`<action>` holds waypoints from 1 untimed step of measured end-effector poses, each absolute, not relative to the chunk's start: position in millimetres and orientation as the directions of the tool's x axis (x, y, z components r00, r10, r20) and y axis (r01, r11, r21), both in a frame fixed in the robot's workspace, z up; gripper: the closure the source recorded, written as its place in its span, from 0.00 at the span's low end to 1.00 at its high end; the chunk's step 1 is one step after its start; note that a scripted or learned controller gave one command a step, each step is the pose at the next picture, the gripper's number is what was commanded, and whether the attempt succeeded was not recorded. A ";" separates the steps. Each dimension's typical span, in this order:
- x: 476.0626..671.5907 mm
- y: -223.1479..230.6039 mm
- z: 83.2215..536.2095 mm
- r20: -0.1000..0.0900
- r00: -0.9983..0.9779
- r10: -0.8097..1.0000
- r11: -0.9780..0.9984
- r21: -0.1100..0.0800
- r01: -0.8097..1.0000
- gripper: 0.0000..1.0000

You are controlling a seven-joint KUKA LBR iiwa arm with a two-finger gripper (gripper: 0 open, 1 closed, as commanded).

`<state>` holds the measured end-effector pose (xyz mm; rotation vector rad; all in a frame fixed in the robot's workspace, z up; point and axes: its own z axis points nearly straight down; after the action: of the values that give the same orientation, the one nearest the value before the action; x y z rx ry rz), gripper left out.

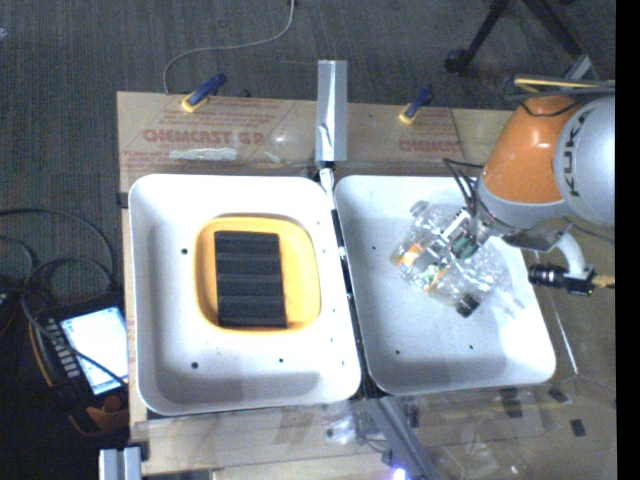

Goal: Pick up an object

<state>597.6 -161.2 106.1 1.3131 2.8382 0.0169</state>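
Observation:
A yellow, rounded-square object [258,273] with a black ribbed top lies flat in the middle of the left bin [160,218]. My gripper [442,263] hangs low over the upper middle of the right bin [500,358], well to the right of the yellow object and across the divider between the bins. Its clear housing with small coloured parts faces the camera. I see nothing held in it. The grey arm with its orange band [530,158] comes in from the right.
Both bins sit on a brown board [220,138] held by two blue-and-yellow clamps [203,91] at the back. A grey post [331,108] stands behind the seam between the bins. A device with a lit screen and cables [85,343] lies on the floor to the left.

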 end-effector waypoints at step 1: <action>614.6 -148.2 106.2 -0.021 -0.678 0.734 0.679 0.013 0.734 0.00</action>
<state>614.6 -148.2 106.2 1.2494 2.8555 0.0060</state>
